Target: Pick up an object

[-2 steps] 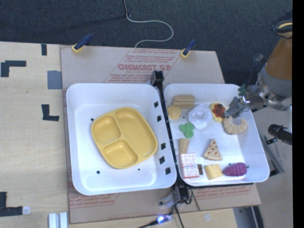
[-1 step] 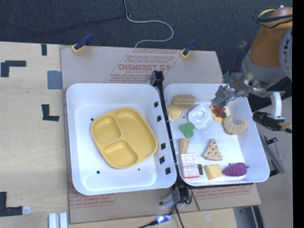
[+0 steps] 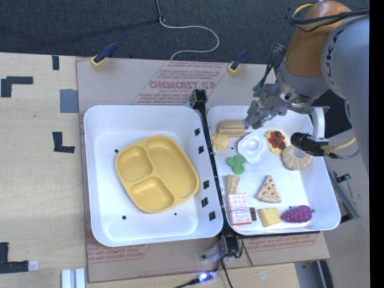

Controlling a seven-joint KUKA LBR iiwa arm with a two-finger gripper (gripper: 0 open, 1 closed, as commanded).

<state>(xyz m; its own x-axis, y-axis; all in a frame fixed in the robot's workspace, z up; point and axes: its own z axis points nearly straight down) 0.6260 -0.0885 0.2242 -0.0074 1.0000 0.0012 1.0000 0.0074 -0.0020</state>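
The gripper (image 3: 255, 117) hangs low over the far side of the right bin (image 3: 327, 188), just right of the bread roll (image 3: 230, 126) (how it is set cannot be told), above the white fried egg (image 3: 251, 147).

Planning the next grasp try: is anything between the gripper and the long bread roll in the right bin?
Nothing visible. The gripper hangs just right of the bread roll; the white fried-egg piece lies below them, off that line.
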